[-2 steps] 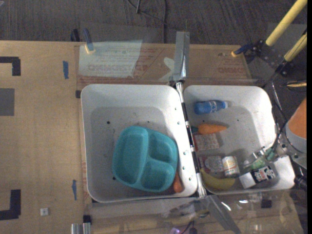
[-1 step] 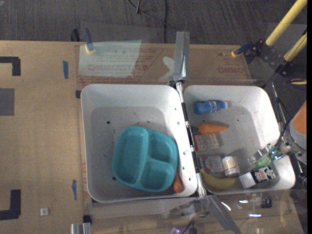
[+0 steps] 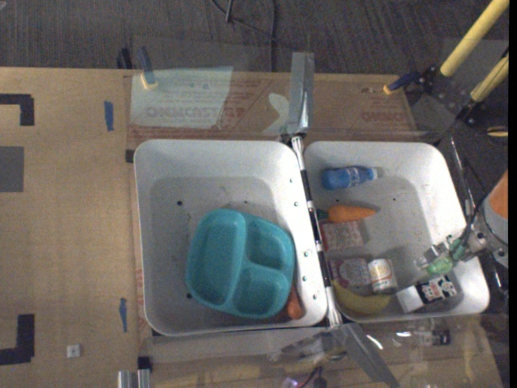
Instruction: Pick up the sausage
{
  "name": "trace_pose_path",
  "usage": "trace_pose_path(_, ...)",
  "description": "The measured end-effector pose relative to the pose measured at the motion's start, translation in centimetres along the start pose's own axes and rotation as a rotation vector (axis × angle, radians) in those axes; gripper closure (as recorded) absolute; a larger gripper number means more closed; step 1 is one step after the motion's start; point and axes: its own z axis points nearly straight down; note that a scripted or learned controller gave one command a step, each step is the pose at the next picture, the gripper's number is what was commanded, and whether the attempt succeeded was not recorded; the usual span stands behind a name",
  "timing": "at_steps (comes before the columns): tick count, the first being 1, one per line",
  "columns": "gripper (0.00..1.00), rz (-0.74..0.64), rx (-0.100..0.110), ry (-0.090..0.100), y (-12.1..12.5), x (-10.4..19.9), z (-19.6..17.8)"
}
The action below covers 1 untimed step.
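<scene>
On the wooden table sit two shallow white bins side by side. The left bin holds a teal divided plate, lying tilted toward the bin's near right corner. Tucked just beside the plate's lower right edge, against the bin's right wall, is a small orange-red piece that may be the sausage; it is too small and too hidden to be sure. The right bin carries a blue bottle on its side near the far wall, an orange carrot just below it, a small speckled packet, a can on its side, a yellow banana along the near wall, and a small black-and-white carton. The gripper reaches in from the right edge over the right bin's near right part, just above the carton, well apart from the left bin. Whether its jaws are spread or closed cannot be told, and nothing can be seen held between them.
</scene>
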Motion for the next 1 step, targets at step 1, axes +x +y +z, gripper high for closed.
trace_pose_path(1,1.00,-0.203,0.002,0.002,2.72,8.07,1.76)
